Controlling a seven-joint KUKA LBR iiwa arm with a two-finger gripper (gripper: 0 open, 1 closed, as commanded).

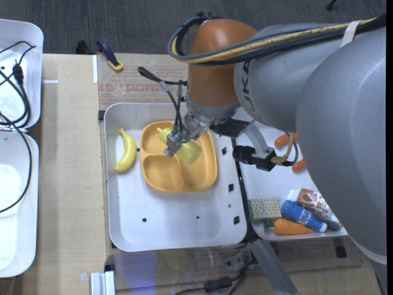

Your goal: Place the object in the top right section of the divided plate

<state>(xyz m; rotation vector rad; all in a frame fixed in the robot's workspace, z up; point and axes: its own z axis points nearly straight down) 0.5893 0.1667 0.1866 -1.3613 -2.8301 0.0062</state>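
Nearest, the wooden table [67, 165] carries the white bin [172, 226]. In it sits the orange divided plate [161, 178], a banana [126, 152] just left of it. Over the plate's upper right section, the end effector [174, 144] touches a yellow-green object [190, 153]; its grip I cannot tell. Beyond, dark carpet [123, 11].

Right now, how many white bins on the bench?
2: left bin holding the divided plate and banana; right bin partly hidden under the arm.

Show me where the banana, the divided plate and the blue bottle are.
banana [126, 152]: camera view, middle of its curved body.
divided plate [161, 180]: camera view, bare bottom left section.
blue bottle [302, 216]: camera view, middle of its body.
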